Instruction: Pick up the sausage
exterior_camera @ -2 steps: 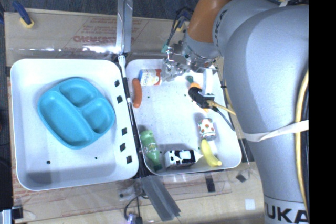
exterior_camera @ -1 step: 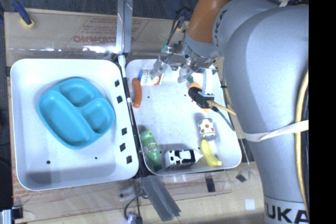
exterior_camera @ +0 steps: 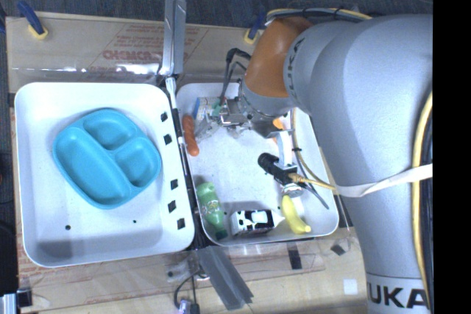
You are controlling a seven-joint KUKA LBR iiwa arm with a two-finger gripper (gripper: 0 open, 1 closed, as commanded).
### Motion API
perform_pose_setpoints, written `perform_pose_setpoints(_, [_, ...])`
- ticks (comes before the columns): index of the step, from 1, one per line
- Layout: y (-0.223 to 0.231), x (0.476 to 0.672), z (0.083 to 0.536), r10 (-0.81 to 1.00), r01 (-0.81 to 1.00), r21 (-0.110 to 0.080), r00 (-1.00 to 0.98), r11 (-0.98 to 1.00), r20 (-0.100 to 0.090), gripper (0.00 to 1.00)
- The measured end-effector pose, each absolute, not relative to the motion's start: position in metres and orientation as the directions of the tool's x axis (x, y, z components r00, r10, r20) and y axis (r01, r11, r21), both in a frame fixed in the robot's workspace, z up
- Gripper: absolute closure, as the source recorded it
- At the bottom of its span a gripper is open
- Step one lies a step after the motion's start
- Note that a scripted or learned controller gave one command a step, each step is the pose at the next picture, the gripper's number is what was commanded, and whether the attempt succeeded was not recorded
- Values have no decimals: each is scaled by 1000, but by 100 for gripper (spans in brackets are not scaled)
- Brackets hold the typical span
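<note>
Orange sausage (exterior_camera: 190,134) lies just left of the tool (exterior_camera: 213,116), long axis running near-to-far along the bin wall. Tool opening cannot be determined.

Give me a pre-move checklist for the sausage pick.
1. Sausage located, right bin, against its left wall: ok.
2. Sausage top unobstructed: ok.
3. Gripper over sausage: not ok, beside its upper end.
4. Finger state: cannot tell.
5. Sausage grasped: not ok, nothing seen between fingers.
6. Neighbours clear of sausage: ok; green bottle and banana lie apart.
</note>
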State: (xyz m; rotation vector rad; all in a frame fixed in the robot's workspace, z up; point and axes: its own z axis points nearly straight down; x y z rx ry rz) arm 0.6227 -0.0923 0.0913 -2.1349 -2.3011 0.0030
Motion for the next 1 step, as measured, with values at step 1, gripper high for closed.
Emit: perform_pose_setpoints(1, [-82,657,193,976,976,0,-217,217,0,0])
